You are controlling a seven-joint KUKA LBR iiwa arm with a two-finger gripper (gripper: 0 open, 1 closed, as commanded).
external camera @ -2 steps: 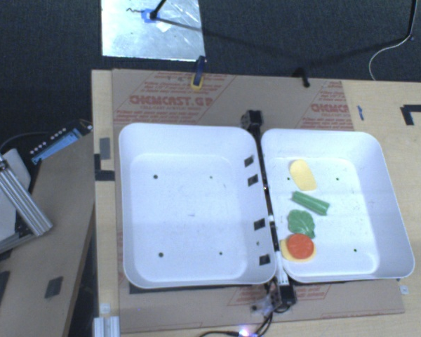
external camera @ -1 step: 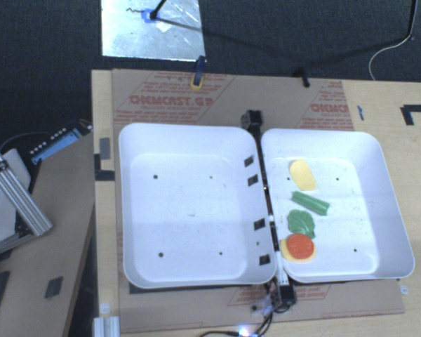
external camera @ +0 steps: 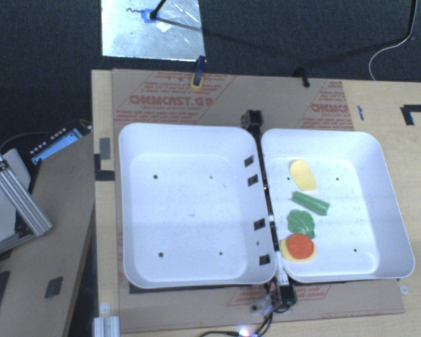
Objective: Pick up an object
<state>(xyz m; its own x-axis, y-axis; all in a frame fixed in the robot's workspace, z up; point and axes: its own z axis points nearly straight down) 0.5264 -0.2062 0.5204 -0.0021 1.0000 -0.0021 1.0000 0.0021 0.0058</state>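
Note:
Several small objects lie along the left side of the right bin (external camera: 379, 181). A pale yellow oval piece (external camera: 302, 175) is the farthest back. Below it lies a green elongated piece (external camera: 310, 202), then a darker green leafy lump (external camera: 300, 222). A red round piece on a yellow disc (external camera: 299, 247) sits nearest the front, touching the leafy lump.
The left bin (external camera: 189, 202) stands beside the right one, joined by a row of black clips (external camera: 256, 202). Both rest on a cardboard sheet (external camera: 175, 97). A shiny metal plate (external camera: 151, 20) lies at the back, and a metal frame (external camera: 14, 202) stands at the left.

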